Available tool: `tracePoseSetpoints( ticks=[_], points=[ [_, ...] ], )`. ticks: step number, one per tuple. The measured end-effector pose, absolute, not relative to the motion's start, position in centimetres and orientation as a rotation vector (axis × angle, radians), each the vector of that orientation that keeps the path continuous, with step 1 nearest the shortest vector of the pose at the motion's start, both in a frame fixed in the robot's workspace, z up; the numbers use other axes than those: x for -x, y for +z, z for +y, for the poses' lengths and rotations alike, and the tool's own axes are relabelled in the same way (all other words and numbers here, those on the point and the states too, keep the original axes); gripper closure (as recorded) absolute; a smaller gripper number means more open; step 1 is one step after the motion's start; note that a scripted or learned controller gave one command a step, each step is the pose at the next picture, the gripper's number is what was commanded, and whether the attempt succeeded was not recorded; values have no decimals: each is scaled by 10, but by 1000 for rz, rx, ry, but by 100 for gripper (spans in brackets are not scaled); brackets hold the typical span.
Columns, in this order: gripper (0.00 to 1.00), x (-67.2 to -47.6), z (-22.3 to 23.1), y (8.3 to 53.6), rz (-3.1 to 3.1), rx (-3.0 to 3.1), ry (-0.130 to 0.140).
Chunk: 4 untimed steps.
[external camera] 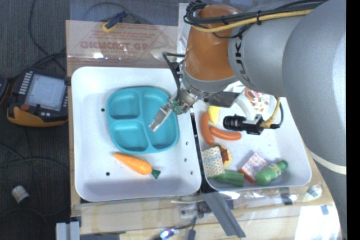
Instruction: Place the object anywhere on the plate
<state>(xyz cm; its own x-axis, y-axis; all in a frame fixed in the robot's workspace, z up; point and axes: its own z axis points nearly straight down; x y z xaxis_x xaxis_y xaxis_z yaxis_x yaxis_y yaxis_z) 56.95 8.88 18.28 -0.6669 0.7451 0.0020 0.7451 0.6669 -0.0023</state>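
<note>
A blue plate (130, 121) with three compartments lies in the left white bin (90, 177). My gripper (161, 118) hangs over the plate's right side, near the divider between compartments, and I see no object in it. An orange carrot (134, 163) with a green stub lies on the bin floor just in front of the plate, off its rim. The grey arm with its orange band (208, 48) reaches in from the right and hides the back right corner of the left bin.
The right bin (298, 174) holds a red sausage (222, 133), a yellow piece (214, 114), a patterned box (212, 160), a green cucumber (228, 178), a green bottle (270, 172), a red packet (253, 164) and a white cup (257, 101). A handheld screen (42, 95) lies left of the bench.
</note>
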Motion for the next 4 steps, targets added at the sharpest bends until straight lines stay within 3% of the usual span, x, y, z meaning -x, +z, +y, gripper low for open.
tracePoseSetpoints(
  ticks=[1,2,3,4],
  points=[
    [100,-570,89,191,-2864,1281,1],
    [100,-549,175,280,-2909,1187,0],
    [100,-582,217,226,-2923,1153,5],
    [100,-589,217,306,-2583,1793,6]
  ],
)
